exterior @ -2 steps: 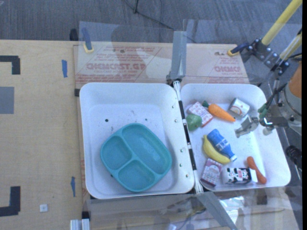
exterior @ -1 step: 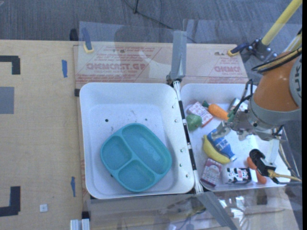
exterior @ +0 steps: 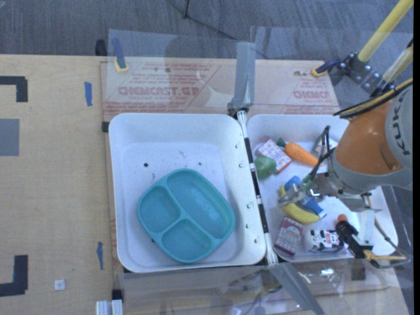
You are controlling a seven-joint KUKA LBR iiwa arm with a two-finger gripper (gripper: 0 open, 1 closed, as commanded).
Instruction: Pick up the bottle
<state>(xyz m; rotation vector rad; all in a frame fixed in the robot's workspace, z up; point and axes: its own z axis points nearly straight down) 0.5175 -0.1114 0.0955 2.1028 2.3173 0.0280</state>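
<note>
The left shallow white bin (exterior: pixel 131 136) holds a teal plastic plate with three compartments (exterior: pixel 186 215), lying toward its near right corner; a grey divider strip (exterior: pixel 244 77) runs back from the seam between the two bins. The right shallow white bin (exterior: pixel 387 231) is crowded: a green leafy toy (exterior: pixel 264 167) near its left wall, a pink-and-white packet (exterior: pixel 272 153) just behind it, an orange toy carrot (exterior: pixel 301 153) further right; lower down lie a yellow toy banana (exterior: pixel 299 212) and a red-and-white pouch (exterior: pixel 288 235). The small blue bottle (exterior: pixel 313 206) lies just above the banana, touching it; the gripper (exterior: pixel 300 192) hangs right over it, though whether it is closed on the bottle I cannot tell. The grey arm with its orange band (exterior: pixel 367 146) enters from the right.
</note>
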